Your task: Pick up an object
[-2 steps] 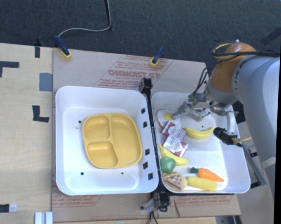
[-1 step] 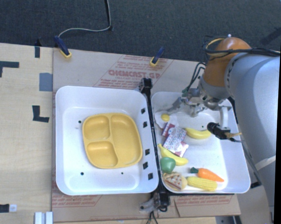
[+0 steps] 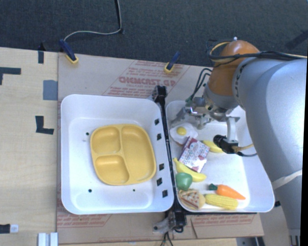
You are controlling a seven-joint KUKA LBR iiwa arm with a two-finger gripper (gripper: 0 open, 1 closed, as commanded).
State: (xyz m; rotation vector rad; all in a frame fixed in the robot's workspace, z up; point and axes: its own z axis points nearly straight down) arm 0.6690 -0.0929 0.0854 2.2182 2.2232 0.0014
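Camera view. Gripper (image 3: 195,112): low over right bin (image 3: 253,186), far end; opening cannot be told. Just below it: fried egg (image 3: 182,131), snack packet (image 3: 194,153). Near end: carrot (image 3: 229,191), corn (image 3: 221,201), pizza slice (image 3: 191,198). Left bin (image 3: 74,142): yellow divided tray (image 3: 123,154).

Two bins sit side by side on the worktop (image 3: 21,139). Left bin (image 3: 71,157) holds a divided tray (image 3: 123,154) near its middle. In the right bin (image 3: 253,193), taking the packet (image 3: 194,153) as landmark: egg (image 3: 182,131) behind-left, banana (image 3: 213,146) right, pepper (image 3: 183,180) in front, pizza slice (image 3: 191,198), corn (image 3: 221,201) and carrot (image 3: 230,191) along the front edge.
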